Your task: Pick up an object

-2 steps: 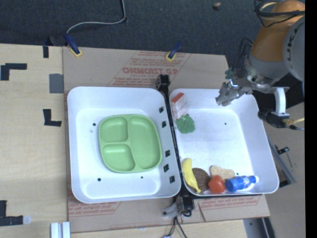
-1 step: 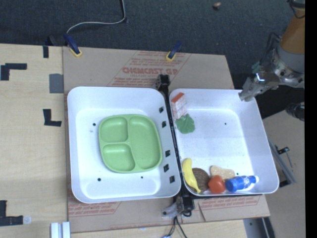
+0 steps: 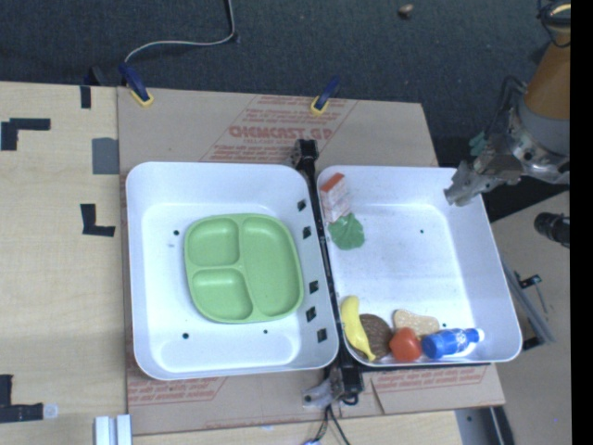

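While the grey arm (image 3: 547,109) with its orange band reaches in from the right, the tool (image 3: 460,191) hangs over the far right corner of the right bin (image 3: 435,248), just at its rim, and whether it is open or closed cannot be told from this slanted view; nothing shows between its tips. Two white bins sit side by side on the table (image 3: 56,248). The left bin (image 3: 153,248), well to the tool's left, holds one green divided plate (image 3: 245,267) with three compartments. In the right bin, seven things can be counted. To the tool's left, against the divider wall, lie one small red-and-white packet (image 3: 334,194), its long axis running roughly from the far side toward the near side, and, touching it on the near side, one green leafy toy (image 3: 347,234). The other five are clustered along the near wall, well apart from the tool: one yellow banana (image 3: 354,326), its long axis running far to near with a slight curve; one dark brown round piece (image 3: 375,329) just beside it; one red tomato-like ball (image 3: 404,344); one tan bread-like piece (image 3: 416,322) behind the ball; and one blue bottle (image 3: 451,342) with a white cap, lying on its side with its long axis running left to right and the cap pointing right. Two yellow-tipped clamps (image 3: 137,89) hold the cardboard sheet (image 3: 269,133) at the table's far edge.
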`<state>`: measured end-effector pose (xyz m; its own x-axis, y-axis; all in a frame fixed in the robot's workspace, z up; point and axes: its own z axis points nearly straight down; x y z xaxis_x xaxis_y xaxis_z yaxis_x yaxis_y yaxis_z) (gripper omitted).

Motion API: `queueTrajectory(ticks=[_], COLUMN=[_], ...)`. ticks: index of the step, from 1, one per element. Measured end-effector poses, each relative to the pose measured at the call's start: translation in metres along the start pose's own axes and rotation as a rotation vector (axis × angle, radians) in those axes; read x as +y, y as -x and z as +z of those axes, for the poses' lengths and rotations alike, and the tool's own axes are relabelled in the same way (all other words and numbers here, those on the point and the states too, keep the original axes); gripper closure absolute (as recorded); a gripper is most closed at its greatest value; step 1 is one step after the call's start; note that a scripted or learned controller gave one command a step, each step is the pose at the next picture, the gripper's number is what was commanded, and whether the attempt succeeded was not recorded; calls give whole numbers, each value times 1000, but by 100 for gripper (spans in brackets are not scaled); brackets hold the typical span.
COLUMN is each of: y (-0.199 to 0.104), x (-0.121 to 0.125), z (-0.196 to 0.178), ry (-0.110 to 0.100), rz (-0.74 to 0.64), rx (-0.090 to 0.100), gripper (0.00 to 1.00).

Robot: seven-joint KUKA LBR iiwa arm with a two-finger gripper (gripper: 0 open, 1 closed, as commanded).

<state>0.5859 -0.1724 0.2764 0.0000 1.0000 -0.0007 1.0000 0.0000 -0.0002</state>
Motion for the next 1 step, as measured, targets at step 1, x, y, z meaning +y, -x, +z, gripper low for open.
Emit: queueTrajectory(ticks=[1], y=[45], x=[-30], z=[-28], ry=[1], rz=[0], rx=[-1], gripper=[100])
